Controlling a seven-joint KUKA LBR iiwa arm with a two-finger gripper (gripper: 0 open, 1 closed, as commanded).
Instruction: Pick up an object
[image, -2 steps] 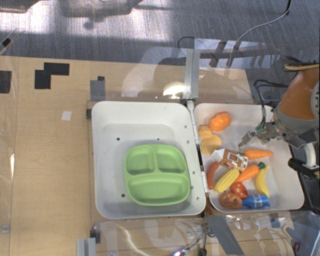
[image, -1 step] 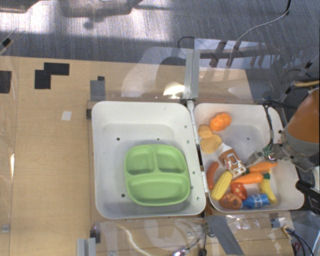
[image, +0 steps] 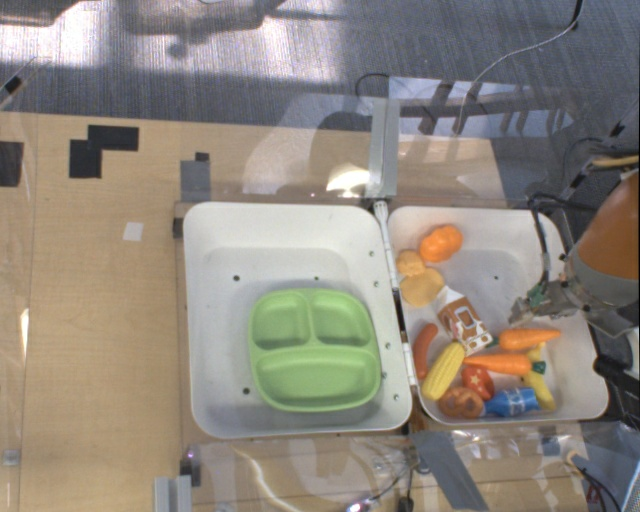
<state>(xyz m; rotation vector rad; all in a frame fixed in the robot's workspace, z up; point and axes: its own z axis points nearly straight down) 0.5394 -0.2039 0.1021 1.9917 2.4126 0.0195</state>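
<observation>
Gripper (image: 540, 300), right of frame, above orange plastic toy carrot (image: 528, 339); opening: cannot tell. Carrot judged light, rigid, slick; grasp across thick middle.

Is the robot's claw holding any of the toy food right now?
Can't tell. The gripper sits just above a toy carrot in the right bin, with nothing clearly between its tips.

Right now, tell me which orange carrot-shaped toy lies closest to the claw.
The upper orange carrot-shaped toy, right beneath the claw. The lower orange carrot-shaped toy lies farther down-left, beside the yellow corn cob.
</observation>
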